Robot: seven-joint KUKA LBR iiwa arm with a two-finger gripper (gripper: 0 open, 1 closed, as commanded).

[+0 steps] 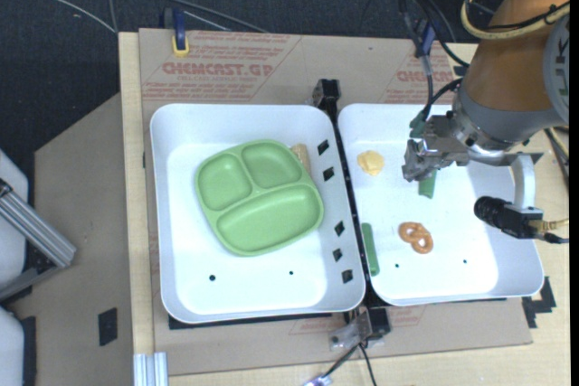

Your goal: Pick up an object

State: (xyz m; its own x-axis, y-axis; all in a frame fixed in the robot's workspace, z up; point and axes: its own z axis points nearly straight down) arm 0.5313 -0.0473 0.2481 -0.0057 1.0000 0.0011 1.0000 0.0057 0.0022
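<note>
Over the right bin (470, 280), near its far middle, hangs the tool (422, 174), carried by the grey arm (507, 117), which reaches in from the right with its orange band uppermost. A small green piece (426, 187) shows right at the tool's lower tip. Whether the tool is clenched on it or released above it cannot be told from this slant, nor whether the piece is off the bin floor. Just left of the tool lies a pale yellow lump (369, 163), apart from it. Nearer the front of the same bin sits a brown pretzel (416, 237), and a long green stick (369, 249) lies along the bin's left wall, beside the pretzel but not touching it. The left bin (244, 289) holds a light green divided plate (261, 196), lying flat and turned at a slant, with a small tan thing (301, 157) touching its far right edge. Both bins rest side by side on the brown counter (136, 194).
</note>
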